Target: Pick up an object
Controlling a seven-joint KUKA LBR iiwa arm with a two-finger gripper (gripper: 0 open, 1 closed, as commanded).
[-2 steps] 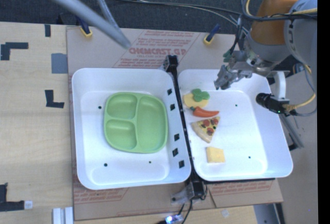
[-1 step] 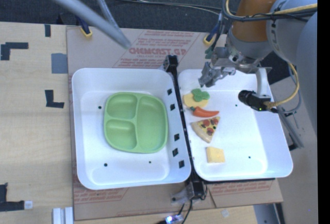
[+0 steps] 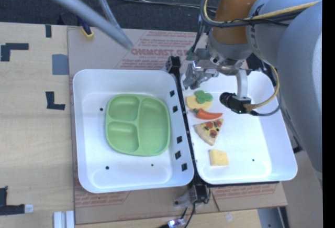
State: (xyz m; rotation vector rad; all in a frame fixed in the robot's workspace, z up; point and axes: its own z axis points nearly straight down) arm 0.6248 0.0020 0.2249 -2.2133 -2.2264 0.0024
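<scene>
1. While the grey arm (image 3: 293,38) reaches in from the right, its gripper (image 3: 192,79) hangs over the far left corner of the right bin (image 3: 272,164), close to the divider between the two bins. Whether it is released or clenched cannot be told from this angle; nothing is visibly caught in it.
2. Just below the gripper lies a yellow and green toy food piece (image 3: 199,99), near the gripper's tip; whether the two touch cannot be told.
3. Touching or almost touching that piece on its near side is a red toy pepper (image 3: 209,114) with a green stem end, lying roughly crosswise.
4. Nearer the camera sits a toy pizza slice (image 3: 209,130), its point aimed toward the near side of the bin.
5. Nearer again, apart from the slice, lies a small yellow cheese-like block (image 3: 219,157), flat on the bin floor.
6. A black cylindrical part (image 3: 230,100) with a cable hangs from the wrist beside the toy food, to its right.
7. Above the wrist sits the orange band (image 3: 238,1), with yellow cables looping around it.
8. Across the divider, the left bin (image 3: 89,159) holds a green divided plate (image 3: 138,124) with three compartments, lying flat near its middle.
9. Both bins rest on a cardboard sheet (image 3: 152,49) with red print, on the wooden bench (image 3: 31,132).
</scene>
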